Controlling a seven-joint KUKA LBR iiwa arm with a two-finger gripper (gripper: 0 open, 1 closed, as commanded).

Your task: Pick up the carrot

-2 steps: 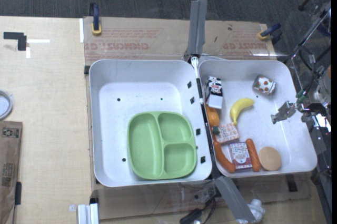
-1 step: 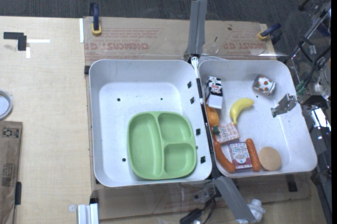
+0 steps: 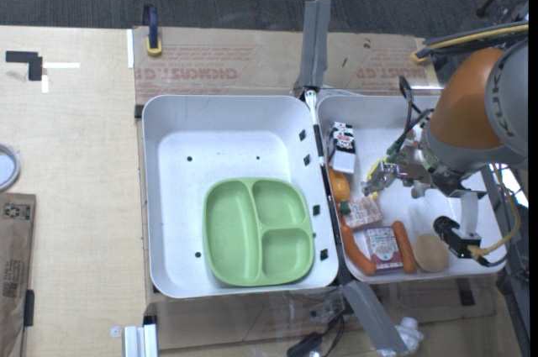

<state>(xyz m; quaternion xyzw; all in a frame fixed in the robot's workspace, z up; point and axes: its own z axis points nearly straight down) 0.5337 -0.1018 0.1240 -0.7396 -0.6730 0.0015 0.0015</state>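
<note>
A: Carrot (image 3: 356, 255) lies at the lower right of the frame, along the near-left wall of the right bin (image 3: 420, 275), beside a packet (image 3: 382, 246).

B: Tool (image 3: 380, 176) hangs above it; fingers open or closed, I cannot tell. It should descend straight, away from the wall.

A: Farther left, a green tray (image 3: 259, 231) in the left bin (image 3: 168, 179), on the wooden bench (image 3: 67, 137).

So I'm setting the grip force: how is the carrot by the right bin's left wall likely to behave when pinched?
The carrot looks like a smooth, tapered toy, so probably stiff and light. Its rounded, glossy body could slip or roll out of the pincer. It lies close beside the right bin's wall and a red-labelled packet, so fingers may struggle to straddle it.
</note>
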